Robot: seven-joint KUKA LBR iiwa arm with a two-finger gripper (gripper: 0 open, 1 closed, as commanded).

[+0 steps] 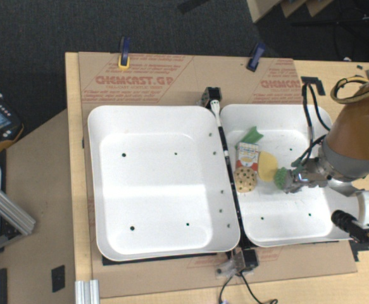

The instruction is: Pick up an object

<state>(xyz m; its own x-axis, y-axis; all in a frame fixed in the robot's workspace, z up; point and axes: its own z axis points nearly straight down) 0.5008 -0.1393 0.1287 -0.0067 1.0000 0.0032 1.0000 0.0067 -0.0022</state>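
Several small items lying in the right bin [279, 232], gripper [290, 180] reaching among them.
Green object [281, 178] is sitting at the fingertips, probably light and soft; finger state cannot be told; gripping across its middle seems best.

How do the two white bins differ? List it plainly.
The right bin has a cluster of small things near its left wall, among them a yellow piece and a round speckled one; the left bin shows only its white floor with dark dots. The gripper is low inside the right bin, not the left. The left bin looks wider. Both are shallow, white and round-cornered, side by side.
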